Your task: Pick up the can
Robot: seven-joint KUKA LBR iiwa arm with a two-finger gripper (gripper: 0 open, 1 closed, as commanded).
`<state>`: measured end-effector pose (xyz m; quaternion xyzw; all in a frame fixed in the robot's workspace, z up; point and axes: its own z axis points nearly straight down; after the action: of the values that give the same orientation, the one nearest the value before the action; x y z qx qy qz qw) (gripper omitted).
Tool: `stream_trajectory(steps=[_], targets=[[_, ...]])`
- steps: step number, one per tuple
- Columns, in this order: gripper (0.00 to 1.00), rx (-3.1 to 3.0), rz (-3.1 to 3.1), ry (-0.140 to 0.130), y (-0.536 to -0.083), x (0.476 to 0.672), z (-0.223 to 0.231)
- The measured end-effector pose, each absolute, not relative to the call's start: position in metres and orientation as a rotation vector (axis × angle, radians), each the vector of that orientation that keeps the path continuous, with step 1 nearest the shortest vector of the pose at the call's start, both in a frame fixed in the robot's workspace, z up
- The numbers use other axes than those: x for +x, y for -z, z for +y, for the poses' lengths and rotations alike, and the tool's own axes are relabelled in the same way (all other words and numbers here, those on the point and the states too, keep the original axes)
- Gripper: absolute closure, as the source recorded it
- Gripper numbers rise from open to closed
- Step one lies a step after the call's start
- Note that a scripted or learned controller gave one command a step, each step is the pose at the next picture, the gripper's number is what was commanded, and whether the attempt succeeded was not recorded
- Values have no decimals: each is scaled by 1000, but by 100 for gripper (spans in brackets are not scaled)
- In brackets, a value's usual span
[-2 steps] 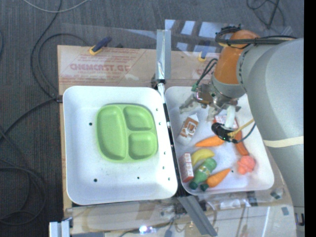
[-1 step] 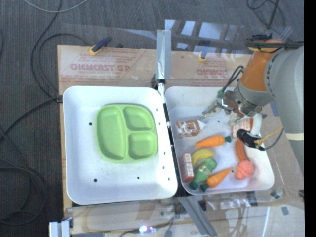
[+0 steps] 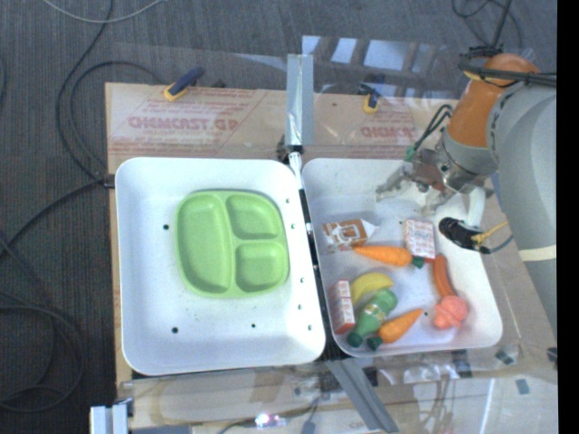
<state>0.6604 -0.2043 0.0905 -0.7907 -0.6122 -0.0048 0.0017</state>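
Note:
The can (image 3: 343, 306), a small red-brown cylinder with a pale label, lies on its side near the front left wall of the right bin (image 3: 488, 333). It rests beside a yellow toy fruit (image 3: 372, 285) and a green bottle (image 3: 373, 315). My gripper (image 3: 405, 185) hangs over the far part of the right bin, well away from the can. Its metal fingers (image 3: 391, 187) look spread open with nothing between them. The orange band (image 3: 475, 116) of the arm is above it at the right.
The right bin also holds a brown-and-white carton (image 3: 347, 233), two carrots (image 3: 384, 255) (image 3: 401, 325), a red-and-white packet (image 3: 419, 239), an orange sausage shape (image 3: 441, 277) and a pink toy (image 3: 450, 312). A green divided plate (image 3: 233, 242) lies in the left bin (image 3: 145, 333).

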Motion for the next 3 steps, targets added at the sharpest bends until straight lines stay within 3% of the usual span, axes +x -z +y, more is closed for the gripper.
stream_trajectory(steps=[1, 2, 3], targets=[[0, -2526, -1879, 6, -90, 589, -168], [0, -2507, -1890, 16, -91, 604, -201], [0, -2489, -1921, 20, -93, 534, -203]])
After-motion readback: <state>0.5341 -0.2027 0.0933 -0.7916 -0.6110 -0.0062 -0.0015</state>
